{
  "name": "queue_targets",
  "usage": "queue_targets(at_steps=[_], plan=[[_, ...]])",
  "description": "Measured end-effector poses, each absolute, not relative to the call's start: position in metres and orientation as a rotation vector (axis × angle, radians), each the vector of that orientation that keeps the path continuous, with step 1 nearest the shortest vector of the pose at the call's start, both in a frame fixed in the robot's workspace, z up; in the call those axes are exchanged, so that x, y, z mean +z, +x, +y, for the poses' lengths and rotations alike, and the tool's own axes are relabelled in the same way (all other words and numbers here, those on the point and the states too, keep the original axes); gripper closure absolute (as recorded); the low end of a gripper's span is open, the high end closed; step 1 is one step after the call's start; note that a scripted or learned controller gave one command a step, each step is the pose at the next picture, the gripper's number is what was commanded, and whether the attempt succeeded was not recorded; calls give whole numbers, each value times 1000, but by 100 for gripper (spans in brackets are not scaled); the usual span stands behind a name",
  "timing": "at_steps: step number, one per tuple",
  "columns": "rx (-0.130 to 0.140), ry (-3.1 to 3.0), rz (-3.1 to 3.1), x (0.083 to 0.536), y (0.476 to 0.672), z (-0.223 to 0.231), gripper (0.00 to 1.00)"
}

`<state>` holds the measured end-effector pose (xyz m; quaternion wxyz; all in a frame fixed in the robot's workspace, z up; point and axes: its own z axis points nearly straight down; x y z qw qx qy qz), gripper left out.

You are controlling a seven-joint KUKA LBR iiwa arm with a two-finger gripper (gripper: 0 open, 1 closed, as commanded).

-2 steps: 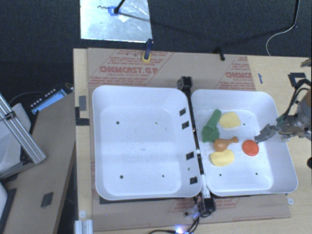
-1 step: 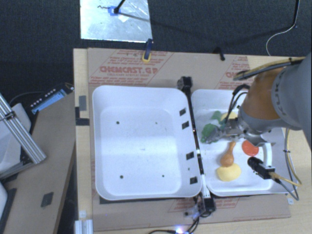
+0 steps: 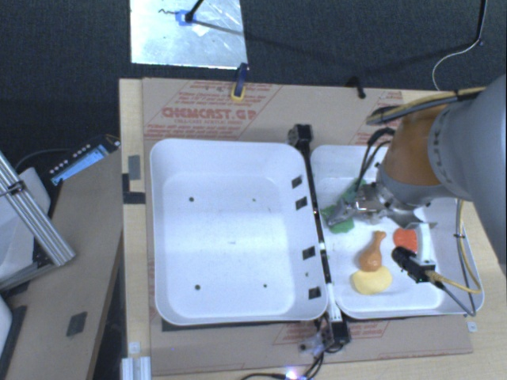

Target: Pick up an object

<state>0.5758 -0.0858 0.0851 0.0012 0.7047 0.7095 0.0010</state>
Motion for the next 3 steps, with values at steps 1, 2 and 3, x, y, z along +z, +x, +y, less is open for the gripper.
queue_targets(at_steps=[1,2,3], plan=[[11,2205,2222,88,674,-84,0],[23,2219,2235,138,671,-24,0],[52,2212,2267,150,673,-7,100]])
